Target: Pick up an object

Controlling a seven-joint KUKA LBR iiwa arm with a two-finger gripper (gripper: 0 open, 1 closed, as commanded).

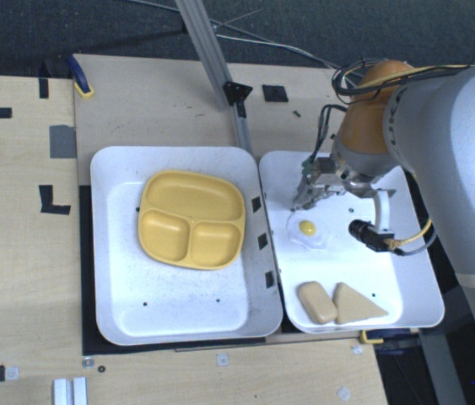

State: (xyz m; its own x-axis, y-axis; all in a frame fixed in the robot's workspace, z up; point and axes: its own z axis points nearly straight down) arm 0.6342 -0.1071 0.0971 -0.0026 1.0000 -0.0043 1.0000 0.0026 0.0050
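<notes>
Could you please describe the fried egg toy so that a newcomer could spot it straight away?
Look in the right-hand white bin, beside the bin with the yellow divided plate. Just below the gripper lies the fried egg toy: pale white with a round yellow yolk, unlike the two tan bread pieces near the front edge.

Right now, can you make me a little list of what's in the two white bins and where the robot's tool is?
left bin: holds a yellow divided plate, three compartments, nothing in them
right bin: holds a fried egg toy, a tan bread roll and a tan wedge
roll and wedge: side by side at the near edge of the right bin
tool: over the right bin, just above the egg toy
tool holding anything: nothing seen between its fingers
</notes>
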